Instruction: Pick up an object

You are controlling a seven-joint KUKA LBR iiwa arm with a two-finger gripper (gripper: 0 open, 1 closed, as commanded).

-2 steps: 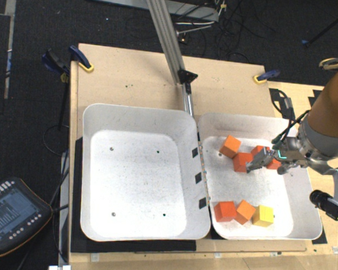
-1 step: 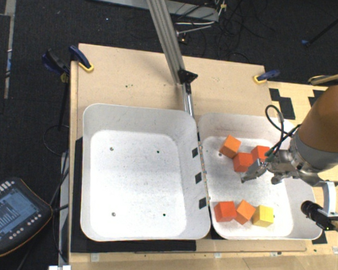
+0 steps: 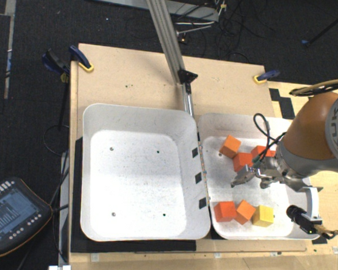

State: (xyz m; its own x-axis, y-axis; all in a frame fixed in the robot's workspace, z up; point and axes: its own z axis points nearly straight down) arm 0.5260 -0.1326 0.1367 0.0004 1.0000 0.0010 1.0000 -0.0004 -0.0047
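Several small blocks lie in the right bin [image 3: 213, 163]. At its far side are an orange block [image 3: 231, 146], a red-orange block [image 3: 243, 161] and another red-orange one [image 3: 265, 151], partly hidden by the arm. Along the near side, a red-orange block [image 3: 225, 211], an orange block [image 3: 245, 211] and a yellow block [image 3: 264, 215] sit in a row. My gripper [image 3: 251, 180] hangs over the middle of this bin, just on the near side of the red-orange block. It is open, with nothing between its fingers.
The left bin [image 3: 98, 155] sits beside the right one, and their rims meet in the middle. A metal pole [image 3: 170, 39] slants in from the top to the bins' far edge. A teach pendant [image 3: 7, 212] lies off the bench at lower left.
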